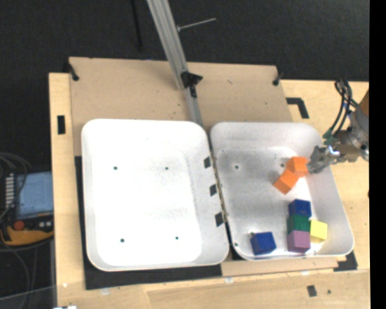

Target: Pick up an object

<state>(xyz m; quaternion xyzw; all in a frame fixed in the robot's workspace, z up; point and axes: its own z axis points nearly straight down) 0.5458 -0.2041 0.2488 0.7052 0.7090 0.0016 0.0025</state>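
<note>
Two shallow white bins side by side on wooden bench (pixel 257 89). Left bin (pixel 148 192) w/ a few small dark dots on its floor. Right bin (pixel 244 192) holds all the blocks. Orange block (pixel 291 174) in upper-right part of right bin: bright orange, seems elongated or maybe two cubes stuck together, can't tell which; tilted diagonally, upper end toward the bin's right wall, lower end toward the bin's middle. Gripper (pixel 320 158) reaching in from the right over that wall, tip just beside or touching the block's upper end; contact unclear at this res. Jaw spread not readable, so can't tell whether wide, narrow, or clamped on anything. Cluster near bin's lower-right corner: blue cube (pixel 300 208) on top, green cube (pixel 300 223) just below, purple cube (pixel 298 240) below that, yellow cube (pixel 318 230) touching on the right. Second blue cube (pixel 263 243) apart, along the near wall. Slanted metal rail (pixel 170 40) running from top centre down to the gap betw. bins.
</note>
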